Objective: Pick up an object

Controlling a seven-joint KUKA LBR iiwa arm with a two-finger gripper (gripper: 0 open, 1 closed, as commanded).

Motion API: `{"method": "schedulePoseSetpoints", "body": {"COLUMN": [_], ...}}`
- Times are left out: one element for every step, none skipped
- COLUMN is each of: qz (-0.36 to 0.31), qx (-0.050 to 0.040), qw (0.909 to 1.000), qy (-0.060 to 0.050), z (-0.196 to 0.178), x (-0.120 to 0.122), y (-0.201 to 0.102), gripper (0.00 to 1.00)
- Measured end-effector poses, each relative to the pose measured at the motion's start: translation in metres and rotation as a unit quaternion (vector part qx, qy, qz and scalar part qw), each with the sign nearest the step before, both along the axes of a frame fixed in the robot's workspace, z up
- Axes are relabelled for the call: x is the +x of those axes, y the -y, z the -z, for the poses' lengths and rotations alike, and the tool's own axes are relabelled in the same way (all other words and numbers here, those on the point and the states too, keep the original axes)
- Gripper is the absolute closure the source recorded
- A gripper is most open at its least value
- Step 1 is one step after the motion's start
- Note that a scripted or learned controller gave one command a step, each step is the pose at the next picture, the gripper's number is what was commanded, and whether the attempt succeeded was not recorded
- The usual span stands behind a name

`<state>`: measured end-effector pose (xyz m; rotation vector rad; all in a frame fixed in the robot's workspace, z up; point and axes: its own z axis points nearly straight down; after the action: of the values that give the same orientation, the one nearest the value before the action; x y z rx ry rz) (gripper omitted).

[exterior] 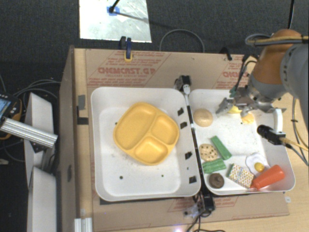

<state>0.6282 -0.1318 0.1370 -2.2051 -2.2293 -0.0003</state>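
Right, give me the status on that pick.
Done: the hand is down in the right bin, at its far end beside a yellow piece. In hand: I can't see anything held. Left: grasp and lift; bun, carrot and the rest lie loose.

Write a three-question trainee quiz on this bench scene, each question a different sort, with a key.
1. True or false: the yellow divided plate lies in the left bin.
2. Which item lies nearest the front right corner of the right bin? A) tan bread roll B) orange carrot C) brown cookie
3. Fill in: the gripper hovers over the ____ part of the right bin, next to a small yellow item.

Key
1. True.
2. B; the carrot lies beside the fried egg.
3. Back; whether anything is between its fingers cannot be told.
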Motion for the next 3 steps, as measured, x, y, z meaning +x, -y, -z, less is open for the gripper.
{"method": "schedulePoseSetpoints", "body": {"qz": [0.007, 0.004, 0.006], "qx": [-0.0028, -0.0013, -0.0062], "qw": [1.0000, 1.0000, 0.9999], "qy": [0.001, 0.002, 0.008], "z": [-0.039, 0.055, 0.010], "x": [-0.085, -0.143, -0.075], "y": [0.027, -0.034, 0.048], "gripper": [0.00, 0.00, 0.00]}}
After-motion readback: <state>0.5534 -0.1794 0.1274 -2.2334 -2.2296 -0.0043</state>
